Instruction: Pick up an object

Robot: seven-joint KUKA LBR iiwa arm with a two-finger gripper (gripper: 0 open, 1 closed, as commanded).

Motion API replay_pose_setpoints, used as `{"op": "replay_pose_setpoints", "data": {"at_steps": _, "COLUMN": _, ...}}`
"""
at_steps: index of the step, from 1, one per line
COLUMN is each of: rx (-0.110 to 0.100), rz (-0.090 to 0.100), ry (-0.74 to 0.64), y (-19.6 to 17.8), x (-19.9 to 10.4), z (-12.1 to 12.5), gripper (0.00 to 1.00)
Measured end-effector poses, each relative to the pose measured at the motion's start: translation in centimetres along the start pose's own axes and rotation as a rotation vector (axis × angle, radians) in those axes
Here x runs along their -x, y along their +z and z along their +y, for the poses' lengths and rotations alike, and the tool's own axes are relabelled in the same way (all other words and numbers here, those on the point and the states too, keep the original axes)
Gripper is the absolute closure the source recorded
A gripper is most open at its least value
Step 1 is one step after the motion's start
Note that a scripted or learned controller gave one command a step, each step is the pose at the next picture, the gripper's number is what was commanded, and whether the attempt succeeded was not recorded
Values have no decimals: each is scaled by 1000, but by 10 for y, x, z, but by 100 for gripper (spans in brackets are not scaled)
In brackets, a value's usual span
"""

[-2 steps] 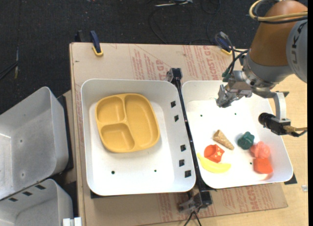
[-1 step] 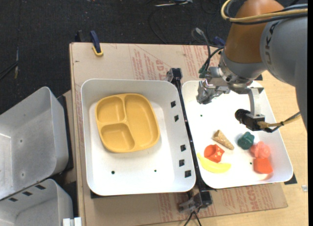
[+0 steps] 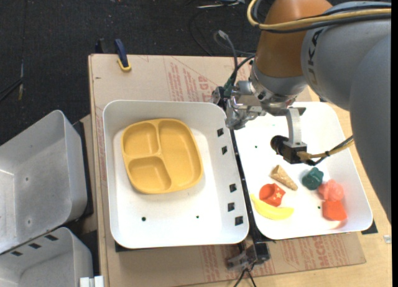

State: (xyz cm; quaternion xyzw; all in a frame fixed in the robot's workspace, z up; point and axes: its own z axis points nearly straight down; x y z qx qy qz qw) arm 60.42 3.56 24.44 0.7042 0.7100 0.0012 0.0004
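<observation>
The right white bin [image 3: 311, 227] holds several small things in its near half: a tan wedge [image 3: 284, 177], a dark green piece [image 3: 313, 177], a pink lump [image 3: 331, 189], an orange block [image 3: 334, 210], a red piece [image 3: 271, 194] and a yellow banana [image 3: 272, 211]. My gripper [image 3: 236, 117] hangs at the bin's far left corner, close to the rim shared with the left bin. It is well apart from all these things, and I see nothing held in it.
A yellow divided plate [image 3: 161, 155] lies in the left white bin [image 3: 161, 220]. Grey tubs [image 3: 37, 174] stand off the bench at the left. A blue and yellow clamp [image 3: 122, 56] sits at the cardboard's far left corner. The grey arm [image 3: 348, 50] covers the right bin's far right side.
</observation>
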Motion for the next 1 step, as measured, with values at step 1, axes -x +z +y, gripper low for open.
{"op": "replay_pose_setpoints", "data": {"at_steps": 1, "rx": -4, "rz": 0, "ry": 0, "y": 14, "x": -57, "z": 0, "gripper": 100}}
